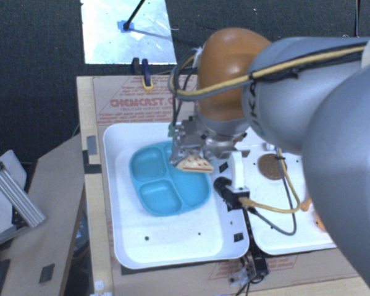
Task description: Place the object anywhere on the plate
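The gripper (186,151) hangs over the right, far part of the blue divided plate (165,182), which lies in the left white bin (171,244) on the desk (63,181). A tan, wedge-shaped object like a pizza slice (196,165) sits at the gripper's tip, above the plate's right edge; whether the gripper is clenched on it or the slice rests on the plate I cannot tell. In the right bin (288,238) lies a brown round disc (271,167).
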`<state>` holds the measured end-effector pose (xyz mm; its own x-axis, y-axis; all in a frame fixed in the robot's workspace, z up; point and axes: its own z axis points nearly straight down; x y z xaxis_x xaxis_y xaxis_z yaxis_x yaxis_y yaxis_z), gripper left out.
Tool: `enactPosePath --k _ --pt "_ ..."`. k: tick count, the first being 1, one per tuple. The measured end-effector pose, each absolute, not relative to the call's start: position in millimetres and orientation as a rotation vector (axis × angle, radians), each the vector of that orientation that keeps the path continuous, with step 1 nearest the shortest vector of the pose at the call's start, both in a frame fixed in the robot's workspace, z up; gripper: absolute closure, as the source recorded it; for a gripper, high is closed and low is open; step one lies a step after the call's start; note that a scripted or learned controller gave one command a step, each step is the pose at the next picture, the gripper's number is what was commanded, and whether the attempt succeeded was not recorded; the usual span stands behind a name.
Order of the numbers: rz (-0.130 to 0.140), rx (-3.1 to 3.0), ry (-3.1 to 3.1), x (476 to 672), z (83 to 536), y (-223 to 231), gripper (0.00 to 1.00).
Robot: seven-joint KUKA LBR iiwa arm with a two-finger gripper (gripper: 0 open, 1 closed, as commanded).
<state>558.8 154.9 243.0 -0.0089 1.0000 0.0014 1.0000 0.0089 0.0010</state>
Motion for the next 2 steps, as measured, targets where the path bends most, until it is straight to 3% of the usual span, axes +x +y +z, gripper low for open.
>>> enactPosePath --k 1,2 --pt "-0.003 -2.213 -2.231 574.0 221.2 204.2 1.00" --pt "-0.001 -2.216 -2.227 573.6 222.1 201.7 0.00"
